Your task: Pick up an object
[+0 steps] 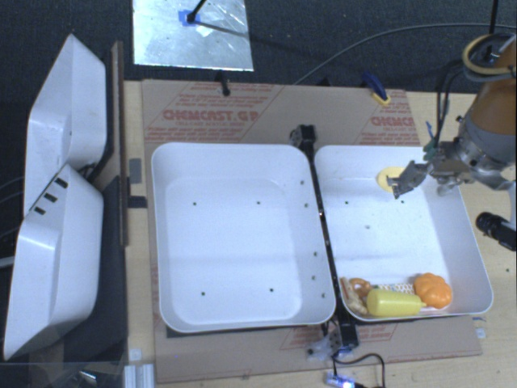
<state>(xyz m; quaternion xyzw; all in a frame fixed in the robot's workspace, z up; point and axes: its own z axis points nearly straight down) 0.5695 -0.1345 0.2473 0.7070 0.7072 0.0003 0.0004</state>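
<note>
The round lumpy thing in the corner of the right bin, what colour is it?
Orange. The lumpy thing shows best in the camera view, beside a yellow block.

Gripper [401, 186] hanging over the right bin [460, 217], up near its far wall, just beside a pale yellow piece [388, 178]. Down along the near wall: pretzel-like piece [355, 288], yellow block [393, 301], orange lump [434, 290], bunched together.

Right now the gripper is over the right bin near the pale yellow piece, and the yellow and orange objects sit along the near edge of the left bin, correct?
Not quite. The camera view shows the yellow object and orange object along the near edge of the right bin, not the left. The gripper is indeed over the right bin near the pale yellow piece.
</note>
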